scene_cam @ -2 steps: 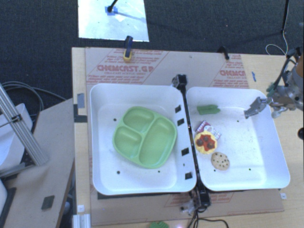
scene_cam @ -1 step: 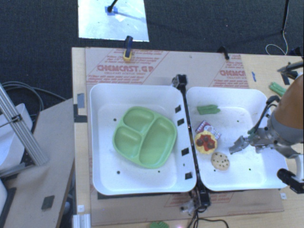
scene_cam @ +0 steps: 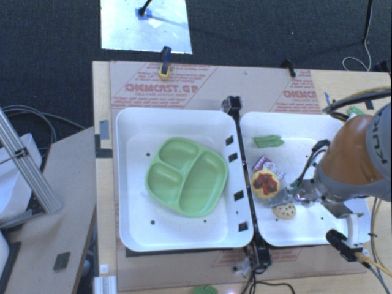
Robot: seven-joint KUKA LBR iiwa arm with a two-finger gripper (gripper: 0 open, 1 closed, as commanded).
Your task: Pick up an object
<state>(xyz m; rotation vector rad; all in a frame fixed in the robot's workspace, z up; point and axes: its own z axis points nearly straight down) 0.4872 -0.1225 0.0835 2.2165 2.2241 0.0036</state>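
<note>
Camera view, two-finger metal gripper low in right white bin, whether anything is gripped cannot be told, round tan cookie touching at seven o'clock, red-yellow snack packet at nine, flat green piece at eleven, green divided plastic plate in left white bin.

A single fixed camera looks down at a slant on two white bins side by side; arm enters from right.
</note>
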